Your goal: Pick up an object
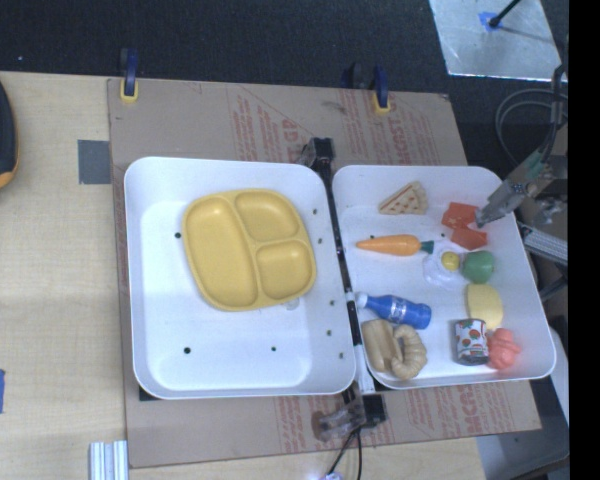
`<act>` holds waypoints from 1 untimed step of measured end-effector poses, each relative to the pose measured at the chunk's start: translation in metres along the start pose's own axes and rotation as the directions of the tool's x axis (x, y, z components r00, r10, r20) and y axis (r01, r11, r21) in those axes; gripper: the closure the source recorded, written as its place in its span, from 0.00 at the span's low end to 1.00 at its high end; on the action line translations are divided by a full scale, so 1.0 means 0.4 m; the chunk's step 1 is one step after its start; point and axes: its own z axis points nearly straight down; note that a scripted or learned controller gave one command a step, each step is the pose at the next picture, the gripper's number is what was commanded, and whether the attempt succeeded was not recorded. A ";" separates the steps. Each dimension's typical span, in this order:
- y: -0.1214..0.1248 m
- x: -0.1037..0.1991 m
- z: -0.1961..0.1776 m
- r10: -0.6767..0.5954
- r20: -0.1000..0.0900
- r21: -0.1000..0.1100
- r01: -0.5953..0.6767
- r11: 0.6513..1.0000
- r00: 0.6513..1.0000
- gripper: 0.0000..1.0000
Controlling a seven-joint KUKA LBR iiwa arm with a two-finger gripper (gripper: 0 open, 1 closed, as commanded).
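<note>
A small can (470,341) and a yellow lemon (485,303) are lying nearest the camera, below the gripper (487,216). The gripper is touching a red block (463,223) (its grip cannot be told). A sandwich wedge (404,200) is lying to its left.

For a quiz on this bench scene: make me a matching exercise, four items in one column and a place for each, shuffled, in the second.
Column 1:
1. yellow divided plate
2. carrot
3. blue bottle
4. red block

Column 2:
A. right bin, by the gripper at the far right side
B. left bin, toward its upper half
C. right bin, low on its left side, just above the bread-coloured piece
D. right bin, lying crosswise below the wedge-shaped sandwich slice

Pairs: 1-B, 2-D, 3-C, 4-A
</note>
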 end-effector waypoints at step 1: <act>0.183 -0.053 0.217 -0.005 0.003 -0.003 0.005 1.000 1.000 0.00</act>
